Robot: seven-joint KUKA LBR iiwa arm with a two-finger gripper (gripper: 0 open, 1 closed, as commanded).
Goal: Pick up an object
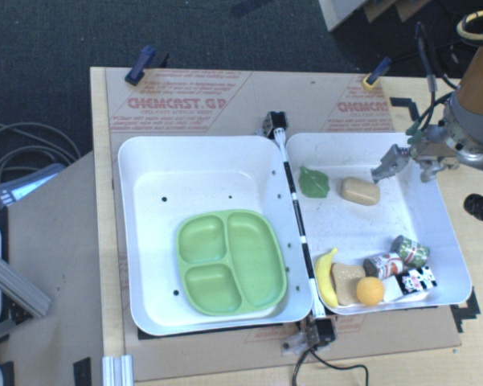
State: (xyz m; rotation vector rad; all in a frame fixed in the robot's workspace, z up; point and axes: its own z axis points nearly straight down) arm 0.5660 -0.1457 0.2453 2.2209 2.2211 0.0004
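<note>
My gripper (406, 170) hangs over the far part of the right bin (442, 215), its two fingers spread open with nothing between them. A beige soap-like block (360, 191) lies just left of and below the left fingertip (382, 171), apart from it. A green lump (313, 183) sits further left by the bin's divider. At the bin's near end are a banana (325, 277), a tan slice (346, 282), an orange (370, 290), a small can (383, 265), a green can (412, 252) and a black-and-white piece (419, 280).
The left bin (145, 215) holds a green divided plate (229, 261). A black ridge (293, 207) runs where the two bins meet. The arm with its cables (466, 111) comes in from the right. Blue clamps (139, 65) grip the board's far edge.
</note>
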